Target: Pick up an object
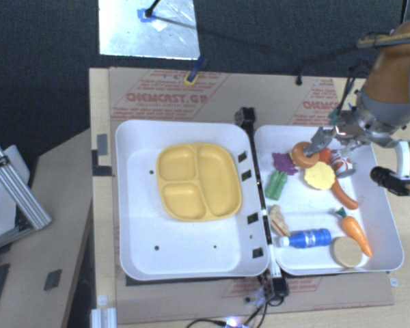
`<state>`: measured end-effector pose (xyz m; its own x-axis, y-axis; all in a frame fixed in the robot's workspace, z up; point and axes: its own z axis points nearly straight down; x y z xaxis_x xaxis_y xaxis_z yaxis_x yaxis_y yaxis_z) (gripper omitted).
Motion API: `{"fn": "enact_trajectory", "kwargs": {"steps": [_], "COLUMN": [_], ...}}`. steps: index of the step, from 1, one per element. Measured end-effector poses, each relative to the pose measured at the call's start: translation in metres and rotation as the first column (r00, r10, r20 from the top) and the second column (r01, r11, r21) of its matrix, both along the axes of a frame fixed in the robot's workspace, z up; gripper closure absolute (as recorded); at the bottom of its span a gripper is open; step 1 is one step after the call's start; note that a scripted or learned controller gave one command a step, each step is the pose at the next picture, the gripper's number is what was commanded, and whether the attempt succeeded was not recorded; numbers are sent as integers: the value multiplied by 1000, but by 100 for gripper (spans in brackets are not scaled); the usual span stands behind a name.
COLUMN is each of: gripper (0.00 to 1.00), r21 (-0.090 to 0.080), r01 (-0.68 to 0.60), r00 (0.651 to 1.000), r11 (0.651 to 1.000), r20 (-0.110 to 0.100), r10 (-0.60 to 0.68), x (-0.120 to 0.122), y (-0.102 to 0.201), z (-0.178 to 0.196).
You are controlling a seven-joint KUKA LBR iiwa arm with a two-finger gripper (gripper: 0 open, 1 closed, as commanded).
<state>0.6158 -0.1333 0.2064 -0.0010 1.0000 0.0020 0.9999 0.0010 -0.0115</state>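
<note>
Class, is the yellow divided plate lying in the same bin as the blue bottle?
No, the plate lies in the left bin; the bottle lies in the right bin.

Glossy white plastic bins (133,203), matt yellow tray (197,181).

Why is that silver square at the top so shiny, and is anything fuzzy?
In the camera view the silver sheet reflects light in pale patches; the yellow tray looks evenly lit and sharp; the gripper by the toys looks slightly soft.
</note>
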Motion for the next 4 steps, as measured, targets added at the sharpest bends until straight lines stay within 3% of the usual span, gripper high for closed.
{"fn": "enact_trajectory", "kwargs": {"steps": [1,2,3,4], "gripper": [0,0,0,0], "r21": [-2,-1,-2,-4], "r01": [-2,-2,-3,-2], "r00": [1000,1000,1000,1000], "r11": [1000,1000,1000,1000], "r20": [13,8,20,23], "r10": [2,2,3,2], "x": [3,6,18,20], "y": [0,3,8,7], "z": [8,-54,-100,-106]}}
